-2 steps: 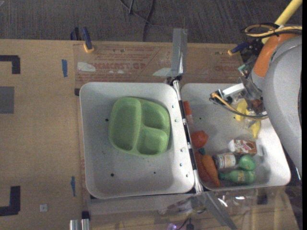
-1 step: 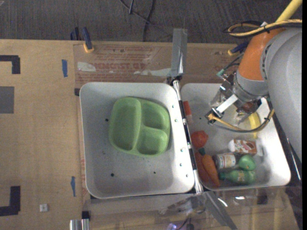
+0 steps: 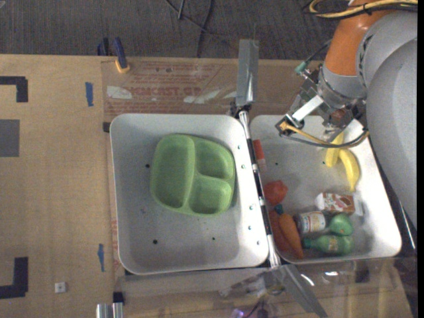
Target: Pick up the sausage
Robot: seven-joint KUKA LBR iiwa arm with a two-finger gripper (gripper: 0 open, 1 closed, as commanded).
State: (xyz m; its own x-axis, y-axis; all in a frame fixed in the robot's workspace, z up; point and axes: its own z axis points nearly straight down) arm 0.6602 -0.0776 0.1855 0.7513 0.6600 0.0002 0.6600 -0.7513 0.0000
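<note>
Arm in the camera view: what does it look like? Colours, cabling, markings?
The grey KUKA arm has thick, rounded, smooth links. A glossy orange band rings it above the wrist, with a grey collar below. Thin yellow cables loop beside the band. No markings are legible. The gripper is too blurred to describe.

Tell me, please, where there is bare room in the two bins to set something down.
Left bin: wide bare floor below the green plate in the view, and a strip to its left. Right bin: one open patch between the divider, the banana and the red vegetable. Its lower end is crowded with carrot, bottles and green produce.
</note>
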